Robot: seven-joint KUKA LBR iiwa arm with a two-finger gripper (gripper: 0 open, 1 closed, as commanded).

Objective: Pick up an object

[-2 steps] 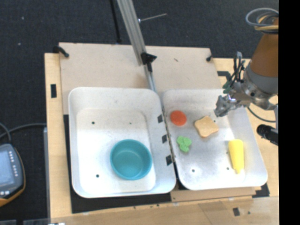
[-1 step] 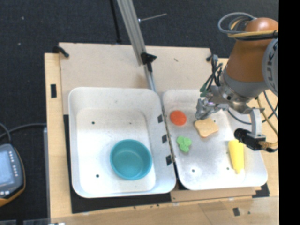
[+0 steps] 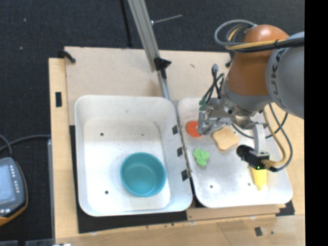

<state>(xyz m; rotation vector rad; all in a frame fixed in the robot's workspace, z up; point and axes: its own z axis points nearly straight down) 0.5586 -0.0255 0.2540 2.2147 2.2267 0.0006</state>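
The tool (image 3: pixel 205 123) is hovering beside the orange disc (image 3: pixel 193 129), at the right bin's (image 3: pixel 279 195) ten o'clock; finger state: cannot tell; the nearby rim is risking a glancing miss.

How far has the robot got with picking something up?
Nothing looks lifted yet. The hand is down in the right bin, beside the orange piece. The tan piece, green toy and yellow thing lie there. Grabbing and lifting are left.

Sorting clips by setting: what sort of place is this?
Likely a robotics lab bench: a grey arm over two white bins, small toys like a green toy, and an aluminium mast.
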